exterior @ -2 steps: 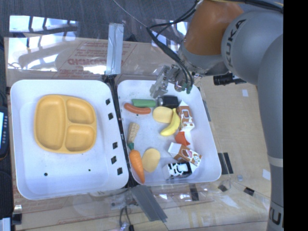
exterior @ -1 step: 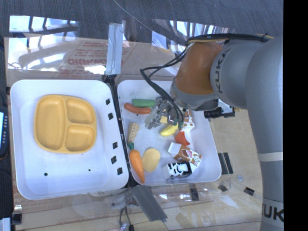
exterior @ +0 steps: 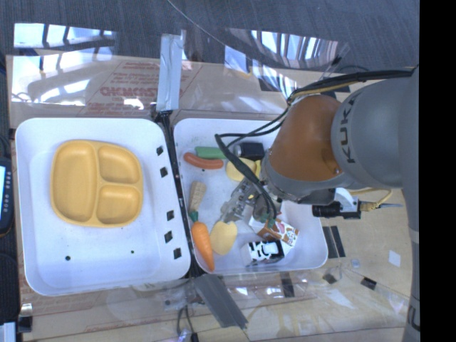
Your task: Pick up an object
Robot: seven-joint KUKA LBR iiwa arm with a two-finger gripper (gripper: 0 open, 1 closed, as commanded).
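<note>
Camera view has the right bin (exterior: 313, 258) crowded with small play-food pieces, and going from its near edge upward: a black-and-white carton (exterior: 265, 251) lies against the near wall, touching a red-and-white carton (exterior: 280, 232) just above it. To their left a carrot (exterior: 202, 245) lies lengthwise by the dividing wall, with a pale yellow pear-like piece (exterior: 223, 237) touching it. Further up sits a tan corn-like piece (exterior: 197, 194), then a yellow piece (exterior: 239, 169) half hidden under the arm, a red sausage (exterior: 204, 162) and a green piece (exterior: 209, 151) at the far side.

Low among these, the end effector (exterior: 241, 204) hangs between the pear-like piece and the cartons; its metal parts blur together, so whether it is spread or closed I cannot tell, nor whether anything sits in it.

Judging by looks, every piece is light, hollow plastic or card: stiff, smooth, prone to skid or roll away under a pinch. The pear-like piece is nearest the end effector and its rounded body would best be taken across the middle. The carrot offers a narrower, surer span at mid-length.

In the left bin (exterior: 28, 191) lies a yellow divided tray (exterior: 96, 184), well apart.
</note>
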